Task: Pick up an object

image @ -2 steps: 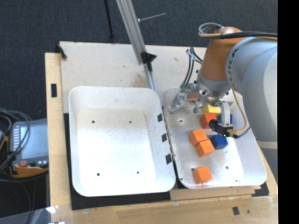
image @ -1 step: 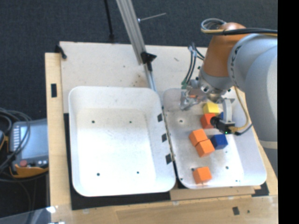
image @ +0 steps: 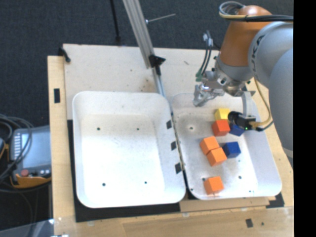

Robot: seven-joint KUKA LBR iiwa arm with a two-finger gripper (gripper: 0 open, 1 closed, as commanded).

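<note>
Seven small blocks are lying in the right bin [image: 266, 181], all in its right half. A yellow block [image: 221, 114] is sitting nearest the far rim, with a red-orange block [image: 221, 127] touching it on the near side and a dark blue block [image: 237, 129] just beside that, partly hidden by a black cable fitting [image: 244, 120] that is hanging from the arm. Nearer the middle, two orange blocks [image: 213, 150] are resting against each other, and a second blue block [image: 231, 149] is touching the nearer of them on its right. One more orange block [image: 214, 184] is lying alone close to the near rim, well apart from the rest.

The gripper [image: 202, 97] is hovering over the far left corner of the right bin, left of the yellow block and not touching any block. Nothing is showing between its fingers; how far open they are cannot be told from this angle. The arm [image: 261, 43] is crowding in above the far right corner of that bin.

The left bin [image: 79, 132] is sitting beside it on the surface [image: 98, 63], and a slanted aluminium rail [image: 140, 28] is standing behind the gap between the bins.
</note>
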